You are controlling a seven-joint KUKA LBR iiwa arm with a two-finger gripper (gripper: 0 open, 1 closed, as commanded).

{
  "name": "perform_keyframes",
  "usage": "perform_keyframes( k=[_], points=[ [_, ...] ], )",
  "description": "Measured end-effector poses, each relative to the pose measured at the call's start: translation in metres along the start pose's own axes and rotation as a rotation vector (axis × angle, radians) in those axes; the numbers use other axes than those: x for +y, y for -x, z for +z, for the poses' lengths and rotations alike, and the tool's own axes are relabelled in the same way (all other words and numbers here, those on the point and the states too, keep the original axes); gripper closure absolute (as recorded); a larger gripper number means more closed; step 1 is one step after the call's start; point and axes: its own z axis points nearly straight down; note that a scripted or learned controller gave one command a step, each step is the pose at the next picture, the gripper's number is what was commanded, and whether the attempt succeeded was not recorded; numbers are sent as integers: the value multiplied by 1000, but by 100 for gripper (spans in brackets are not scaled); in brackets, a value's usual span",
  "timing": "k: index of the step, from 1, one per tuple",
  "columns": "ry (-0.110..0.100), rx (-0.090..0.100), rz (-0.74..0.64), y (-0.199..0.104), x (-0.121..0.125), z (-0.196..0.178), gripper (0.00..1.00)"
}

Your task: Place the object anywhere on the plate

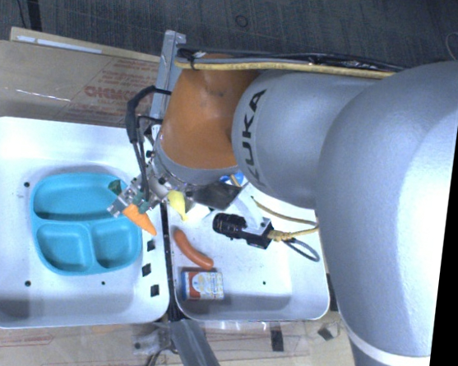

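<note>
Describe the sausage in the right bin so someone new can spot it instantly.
Take the right-hand white bin, the one under the arm. Near its left wall, beside a small carton, lies the sausage. It is reddish-orange with both ends rounded, unlike the pointed carrot over at the blue plate's rim.

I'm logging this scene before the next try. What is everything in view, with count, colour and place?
Shallow white left bin: one, white, on the bench.
Shallow white right bin: one, white, beside the left bin.
Blue three-compartment plastic plate: one, blue, in the left bin.
Orange toy carrot with green top: one, orange, at the plate's right rim, by the gripper.
Small yellow object: one, yellow, right bin, partly hidden by the arm.
Orange-red toy sausage: one, right bin.
Small brown-and-white labelled pack: one, right bin, below the sausage in view.
Robot arm: one, grey with orange band.
Gripper: one, over the plate's right rim.
</note>
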Motion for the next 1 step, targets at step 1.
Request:
perform_keyframes(
  k=[1],
  points=[
    [0,0,1,1,0,0,0]
  ],
)
